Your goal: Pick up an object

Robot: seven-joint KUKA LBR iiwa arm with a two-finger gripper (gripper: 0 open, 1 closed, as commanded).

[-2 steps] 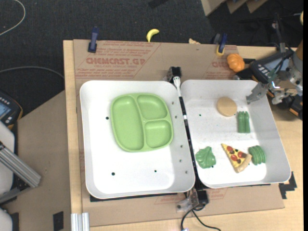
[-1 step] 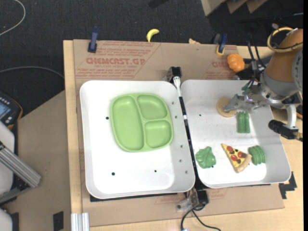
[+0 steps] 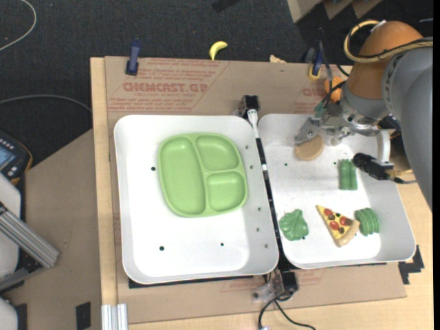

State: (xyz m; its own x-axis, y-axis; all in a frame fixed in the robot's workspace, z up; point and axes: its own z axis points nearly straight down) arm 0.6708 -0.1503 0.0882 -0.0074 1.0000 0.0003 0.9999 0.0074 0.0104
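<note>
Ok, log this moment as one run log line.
arm: over right bin | gripper: at tan round piece | grasp: unconfirmed | green tray: left bin

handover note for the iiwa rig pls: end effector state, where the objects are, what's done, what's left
End effector: low over the back of the right bin, on or right above a tan round piece. Whether it is open or shut can't be told, and no grasp is confirmed.
Right bin also holds: green stick-shaped piece, green leafy toy, toy pizza slice, ridged green piece.
Left bin: green divided plate, nothing visible in its compartments.
Done: arm has reached the tan piece.
Left: close on it, lift, and check that it comes up.
</note>
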